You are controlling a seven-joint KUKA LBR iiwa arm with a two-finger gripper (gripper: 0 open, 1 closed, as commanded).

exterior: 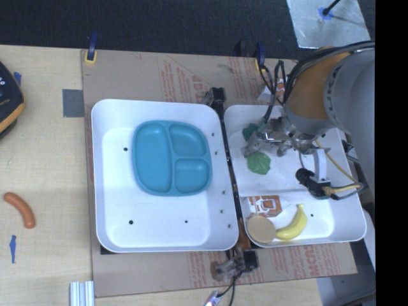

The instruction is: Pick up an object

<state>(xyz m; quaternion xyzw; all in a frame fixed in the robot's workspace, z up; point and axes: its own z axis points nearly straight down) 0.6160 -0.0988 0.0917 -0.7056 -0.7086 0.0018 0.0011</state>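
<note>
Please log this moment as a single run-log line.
arm: over right bin | gripper: above green toy | banana: near corner, untouched | blue plate: left bin

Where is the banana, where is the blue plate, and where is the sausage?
banana [293,224]: camera view, middle of its yellow curve, in the right bin.
blue plate [152,158]: camera view, its big compartment, in the left bin.
sausage [20,209]: camera view, its middle, on the bench.

Blue plate [171,157]; yellow banana [292,224]; white bins [102,171].
</note>
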